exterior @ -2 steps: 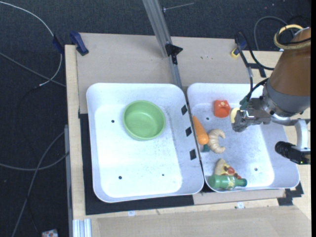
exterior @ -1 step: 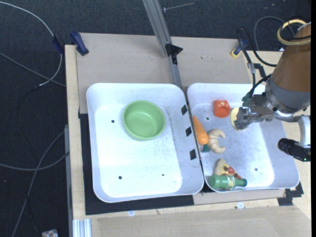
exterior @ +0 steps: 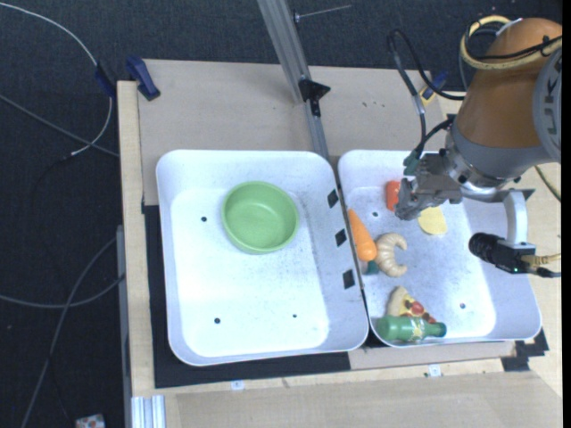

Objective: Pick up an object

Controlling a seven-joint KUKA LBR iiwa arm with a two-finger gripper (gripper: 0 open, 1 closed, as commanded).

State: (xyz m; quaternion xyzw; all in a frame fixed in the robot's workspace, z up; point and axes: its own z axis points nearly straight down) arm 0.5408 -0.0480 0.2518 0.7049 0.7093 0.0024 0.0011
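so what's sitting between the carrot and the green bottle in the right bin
In the camera view, a croissant lies just below-right of the carrot, and a pizza slice sits right above the green bottle.

A: Lighting is looking even and fairly bright, coming from overhead. The two white bins [exterior: 268, 346] are reading near blown-out, with a little glare along the rims.

B: Shadows?

A: Soft ones. The green bowl [exterior: 260, 216] is casting a faint shadow inside itself, and the arm [exterior: 508, 87] is throwing a dim patch on the right bin. The dark floor on the far and left sides is staying underexposed.

B: Sharpness?

A: Slightly soft overall, grainy. Small toys are blurring at the edges. Straight bench edges are bending mildly.
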